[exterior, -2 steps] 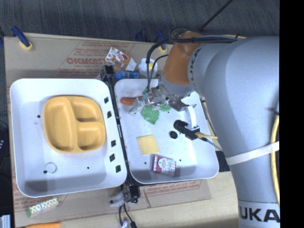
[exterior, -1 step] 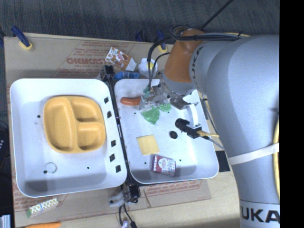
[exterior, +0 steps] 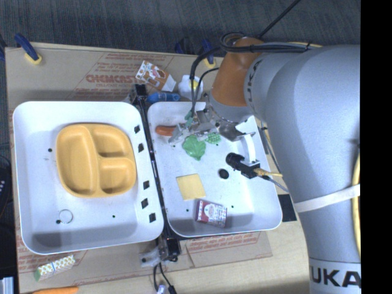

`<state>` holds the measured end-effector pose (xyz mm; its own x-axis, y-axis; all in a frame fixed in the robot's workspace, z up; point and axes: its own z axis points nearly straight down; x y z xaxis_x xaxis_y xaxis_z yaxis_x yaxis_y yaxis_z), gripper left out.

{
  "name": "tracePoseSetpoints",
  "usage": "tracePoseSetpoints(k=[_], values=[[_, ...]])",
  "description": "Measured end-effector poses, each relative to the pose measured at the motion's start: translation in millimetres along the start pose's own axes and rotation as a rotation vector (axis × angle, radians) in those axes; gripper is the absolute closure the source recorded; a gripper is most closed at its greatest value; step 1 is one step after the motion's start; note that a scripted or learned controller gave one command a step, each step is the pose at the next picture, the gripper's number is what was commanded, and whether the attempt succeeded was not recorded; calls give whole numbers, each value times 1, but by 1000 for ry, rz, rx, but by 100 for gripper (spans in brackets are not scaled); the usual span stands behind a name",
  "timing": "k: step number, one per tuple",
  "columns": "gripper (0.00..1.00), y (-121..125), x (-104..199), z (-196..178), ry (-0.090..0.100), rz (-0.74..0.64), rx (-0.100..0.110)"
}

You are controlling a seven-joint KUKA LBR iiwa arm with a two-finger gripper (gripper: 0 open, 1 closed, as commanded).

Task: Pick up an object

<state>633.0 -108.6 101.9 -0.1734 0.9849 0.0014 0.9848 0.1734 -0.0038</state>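
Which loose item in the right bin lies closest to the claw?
The green item, directly under the claw. The yellow square and red packet lie farther toward the near rim.

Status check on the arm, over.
Tool low in right bin, fingers unclear. Green toy right beside it, no grasp seen. Orange piece close alongside.

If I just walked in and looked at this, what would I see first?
First you'd see the big grey robot arm with its orange band, reaching in from the right over the right bin. Next, the yellow divided tray sitting in the left bin. Then the bits under the arm: a green thing, a yellow square and a small red box.
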Motion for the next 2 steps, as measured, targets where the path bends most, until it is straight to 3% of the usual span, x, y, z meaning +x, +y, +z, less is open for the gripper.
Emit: tracePoseSetpoints(k=[1, 2], values=[[0, 8, 12, 10, 0, -340, 0], [0, 25, 5, 10, -1, 33, -2]])
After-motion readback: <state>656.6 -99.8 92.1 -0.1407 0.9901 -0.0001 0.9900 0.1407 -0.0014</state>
